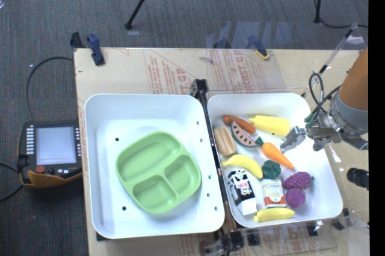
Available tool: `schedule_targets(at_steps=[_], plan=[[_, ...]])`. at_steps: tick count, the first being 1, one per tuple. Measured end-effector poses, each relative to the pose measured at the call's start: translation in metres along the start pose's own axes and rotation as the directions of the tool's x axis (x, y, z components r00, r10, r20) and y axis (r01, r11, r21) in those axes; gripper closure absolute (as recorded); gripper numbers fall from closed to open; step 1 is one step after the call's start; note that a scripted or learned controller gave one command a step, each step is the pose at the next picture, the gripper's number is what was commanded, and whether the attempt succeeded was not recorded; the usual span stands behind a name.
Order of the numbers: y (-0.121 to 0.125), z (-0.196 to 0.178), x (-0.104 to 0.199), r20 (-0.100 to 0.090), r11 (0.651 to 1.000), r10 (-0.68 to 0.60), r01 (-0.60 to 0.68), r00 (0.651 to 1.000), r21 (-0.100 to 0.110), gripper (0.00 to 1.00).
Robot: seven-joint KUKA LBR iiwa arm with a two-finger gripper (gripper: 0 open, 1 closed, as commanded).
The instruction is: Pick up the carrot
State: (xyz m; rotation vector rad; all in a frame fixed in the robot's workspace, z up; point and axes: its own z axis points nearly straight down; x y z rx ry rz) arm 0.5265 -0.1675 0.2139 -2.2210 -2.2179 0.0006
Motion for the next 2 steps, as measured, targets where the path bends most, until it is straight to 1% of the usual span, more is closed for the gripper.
schedule_targets(at_steps=[1, 2], plan=[[0.028, 0.127, -0.005, -0.003, 1.000, -0.019, 0.019, 1.000, 0.009, 0.00], [0.031, 0.112, -0.006, -0.003, 1.000, -0.016, 0.016, 1.000, 0.002, 1.00]])
